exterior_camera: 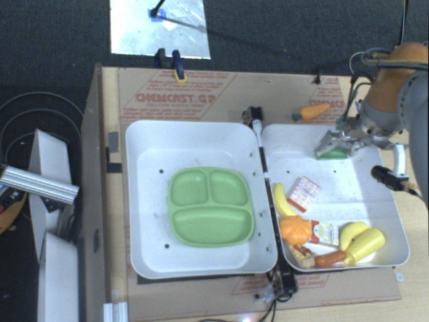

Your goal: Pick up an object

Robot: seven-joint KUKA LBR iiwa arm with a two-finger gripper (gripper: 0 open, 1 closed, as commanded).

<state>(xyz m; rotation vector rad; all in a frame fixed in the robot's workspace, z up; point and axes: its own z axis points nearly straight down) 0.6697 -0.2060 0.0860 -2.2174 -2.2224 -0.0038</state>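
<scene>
Here your pincer (333, 144) is clamped on a green object (333, 153) at the right bin's (395, 240) far edge; the left bin (144, 180) holds a green tray (211, 205) on the cardboard-covered worktop (201, 92).

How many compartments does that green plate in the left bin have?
3. The green plate has two smaller compartments side by side along its far edge, left and right, and one wide compartment across its near half.

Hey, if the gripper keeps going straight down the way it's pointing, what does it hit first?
Probably the green object right under the gripper, at the back of the right bin. Depth is unclear from this slanted view, so contact may already exist.
</scene>
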